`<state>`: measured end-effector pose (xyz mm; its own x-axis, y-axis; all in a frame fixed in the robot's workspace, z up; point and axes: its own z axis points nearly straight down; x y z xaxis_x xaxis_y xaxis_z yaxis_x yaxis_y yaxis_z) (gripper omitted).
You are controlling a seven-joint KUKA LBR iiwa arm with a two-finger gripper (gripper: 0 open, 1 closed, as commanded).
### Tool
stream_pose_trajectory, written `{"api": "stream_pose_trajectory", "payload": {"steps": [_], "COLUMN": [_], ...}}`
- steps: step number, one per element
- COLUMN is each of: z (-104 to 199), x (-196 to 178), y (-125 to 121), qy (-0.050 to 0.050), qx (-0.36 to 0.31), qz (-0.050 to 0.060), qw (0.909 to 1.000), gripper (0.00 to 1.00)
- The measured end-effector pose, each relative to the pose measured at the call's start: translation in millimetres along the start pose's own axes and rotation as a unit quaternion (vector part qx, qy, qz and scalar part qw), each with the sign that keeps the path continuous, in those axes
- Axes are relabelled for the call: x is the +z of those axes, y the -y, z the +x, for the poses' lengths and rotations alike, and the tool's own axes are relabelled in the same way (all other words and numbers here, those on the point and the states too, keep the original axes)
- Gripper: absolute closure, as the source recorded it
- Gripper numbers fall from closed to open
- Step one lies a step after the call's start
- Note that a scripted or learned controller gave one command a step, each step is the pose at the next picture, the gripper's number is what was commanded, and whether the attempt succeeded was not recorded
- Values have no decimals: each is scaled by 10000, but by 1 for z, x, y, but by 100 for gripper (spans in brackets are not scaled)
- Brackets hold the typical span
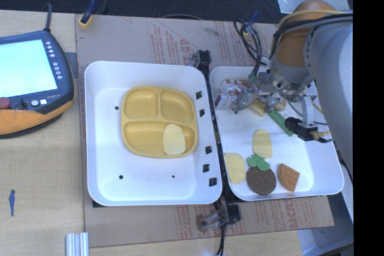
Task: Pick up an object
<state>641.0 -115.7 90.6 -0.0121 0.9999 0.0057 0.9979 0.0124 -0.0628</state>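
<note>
While the grey KUKA arm with its orange band point(298, 39) hangs over the far end of the right-hand shallow white bin point(321, 172), its two-finger gripper point(259, 95) sits low among a small cluster of items there. Whether the fingers are spread or closed cannot be told; cables and the wrist body cover them.

Candidate objects at the gripper: a crumpled silvery foil wrapper with red print point(231, 95), lying just beside the tool on the side toward the bin divider, and a pale yellow wedge-like piece point(259, 108), immediately on the near side of the tool. A green stick-shaped object point(278, 120) lies close by, long axis slanting from the gripper toward the near right corner. Nothing is visibly between the fingers, so no grasp is recorded.

Other contents, nearer the camera and well apart from the tool: a pale yellow oval slice point(262, 143), a second yellow slice point(235, 167) against the divider, a brown round toy with green leaves point(261, 177), an orange-brown wedge point(288, 177).

Left bin point(102, 147): yellow compartment plate point(144, 129) holding one pale slice point(174, 139) in its near right compartment.

Judgement: a pick is most plausible on the wrapper or the pale wedge; a short sideways correction toward the divider would centre the wrapper.
</note>
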Motion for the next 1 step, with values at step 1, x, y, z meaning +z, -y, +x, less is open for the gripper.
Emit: {"api": "stream_pose_trajectory", "payload": {"steps": [1], "z": [-26], "x": [-24], "y": [-4], "qy": [-20], "qx": [29], "qz": [-76], "qw": [10000], "gripper": [0]}}
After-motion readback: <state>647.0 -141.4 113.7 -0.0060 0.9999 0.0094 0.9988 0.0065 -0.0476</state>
